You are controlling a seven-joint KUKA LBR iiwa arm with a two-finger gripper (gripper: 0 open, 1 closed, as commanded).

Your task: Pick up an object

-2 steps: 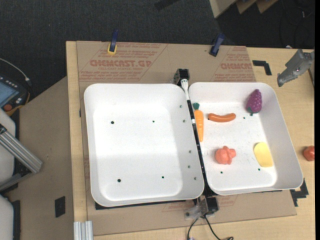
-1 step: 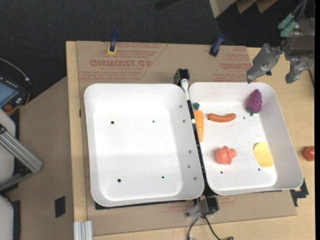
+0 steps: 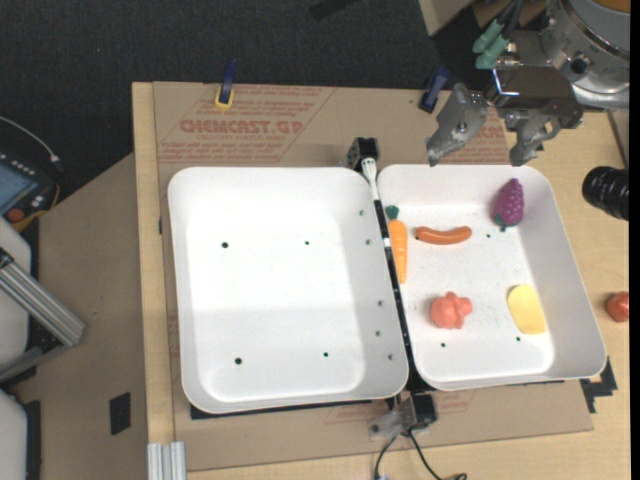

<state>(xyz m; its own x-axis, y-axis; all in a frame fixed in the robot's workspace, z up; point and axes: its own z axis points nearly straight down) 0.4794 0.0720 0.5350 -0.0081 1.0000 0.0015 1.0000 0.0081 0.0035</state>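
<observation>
My gripper [image 3: 484, 152] hangs open above the far edge of the right bin [image 3: 570, 268], its two grey fingers spread wide with nothing between them. In that bin lie a purple bunch of grapes [image 3: 509, 202] at the far right, a red sausage [image 3: 442, 235] in the middle, an orange carrot [image 3: 398, 249] along the left wall, a pink-red lumpy toy [image 3: 450, 309] and a yellow lemon-like piece [image 3: 526, 308] toward the front. The grapes sit just below the right finger [image 3: 527, 143].
The left bin [image 3: 200, 268] stands beside the right one on a cardboard sheet [image 3: 250, 118]. A small orange object [image 3: 618, 307] lies on the bench right of the bins. A blue-yellow clamp [image 3: 226, 90] grips the cardboard's far edge.
</observation>
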